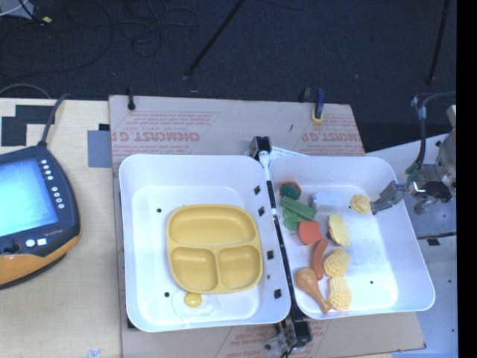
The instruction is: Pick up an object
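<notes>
Camera view is taken from above at a slant, and in it the gripper (387,198) is seen at the three o'clock rim of the right bin (417,274), reaching in from the right; a grey finger-like part slants down toward eight o'clock, but whether the fingers are spread or pressed together cannot be told from this picture, and nothing is seen to be held.

The nearest thing is judged to be the small yellow piece (361,203), which lies just beside the gripper tip on its nine o'clock side, close enough that contact can be neither confirmed nor ruled out; it is compact, with no marked long axis, so little turning of the wrist would be called for.

The other toys are grouped farther toward nine o'clock and seven o'clock of the gripper: a clear packet (328,199), a green vegetable (297,210) lying along a ten-to-four line, an orange-red block (310,232), a halved potato-like piece (338,230), a sausage (318,257), two corn pieces (337,262), and a drumstick (313,285) near the six o'clock wall.

The left bin (141,200) carries a yellow divided tray (215,246) and is well apart from the gripper.

The coming move is judged to be a short reach toward nine o'clock and down.
</notes>
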`<state>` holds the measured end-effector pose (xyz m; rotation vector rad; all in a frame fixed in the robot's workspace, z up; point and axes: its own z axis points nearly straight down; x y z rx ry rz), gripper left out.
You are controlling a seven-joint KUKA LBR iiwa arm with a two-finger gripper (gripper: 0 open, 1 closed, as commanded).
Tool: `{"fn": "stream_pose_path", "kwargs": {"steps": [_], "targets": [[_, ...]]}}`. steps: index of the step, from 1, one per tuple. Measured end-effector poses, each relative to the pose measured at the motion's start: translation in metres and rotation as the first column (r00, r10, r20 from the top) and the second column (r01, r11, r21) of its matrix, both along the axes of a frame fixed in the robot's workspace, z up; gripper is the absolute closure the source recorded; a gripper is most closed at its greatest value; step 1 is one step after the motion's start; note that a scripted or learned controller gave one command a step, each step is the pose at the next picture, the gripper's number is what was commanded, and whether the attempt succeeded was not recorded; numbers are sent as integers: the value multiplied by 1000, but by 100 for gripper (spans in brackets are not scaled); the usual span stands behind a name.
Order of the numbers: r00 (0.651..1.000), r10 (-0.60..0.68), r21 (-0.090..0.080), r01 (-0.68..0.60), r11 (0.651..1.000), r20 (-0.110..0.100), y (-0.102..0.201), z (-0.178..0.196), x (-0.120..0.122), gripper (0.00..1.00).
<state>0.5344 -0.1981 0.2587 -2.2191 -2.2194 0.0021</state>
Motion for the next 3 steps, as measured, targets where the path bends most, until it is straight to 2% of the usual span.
{"fn": "stream_pose_path", "kwargs": {"steps": [1,2,3], "targets": [[1000,0,7,0,1000,-14,67,-107,-64,0],[1000,0,-7,0,1000,11,106,-170,-28,0],[1000,-7,-7,7,1000,17,103,-155,-27,100]]}}
